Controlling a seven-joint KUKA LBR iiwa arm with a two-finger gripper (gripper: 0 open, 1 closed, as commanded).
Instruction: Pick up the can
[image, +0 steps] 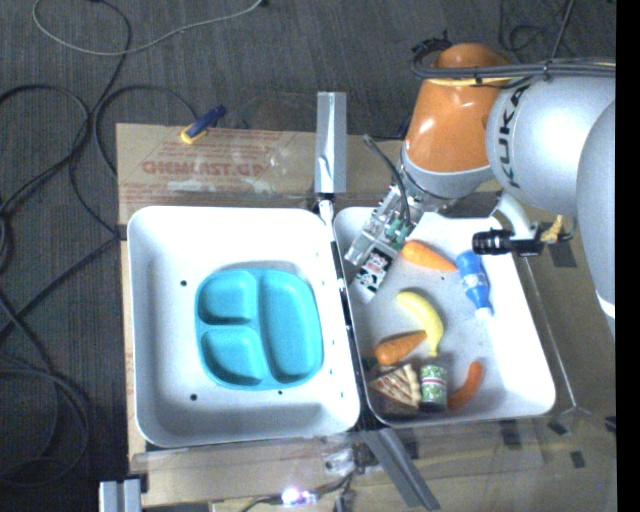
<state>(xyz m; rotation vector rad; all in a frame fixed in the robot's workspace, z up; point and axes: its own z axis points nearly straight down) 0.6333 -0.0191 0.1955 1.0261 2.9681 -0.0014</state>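
White plastic bins sit side by side on the bench, and the right bin (535, 385) holds all the loose items, which is why the arm leans in over it from the right. The can (433, 386), small with a green label, stands upright near the front wall of that bin, touching a brown wedge-shaped item (397, 386) on one side and just beside a reddish sausage (466, 386) on the other; a banana (424, 317) and a carrot (400, 347) lie just behind it. That crowding probably leaves only a top-down approach. The gripper (372, 262) hangs at the bin's back left corner, well apart from the can, and whether it is parted or closed I cannot tell at this angle; nothing visibly sits in it. Another carrot (432, 257) and a blue bottle (475, 283) lie near the back. In the left bin (160, 400) rests a blue divided tray (260, 327), away from the work.
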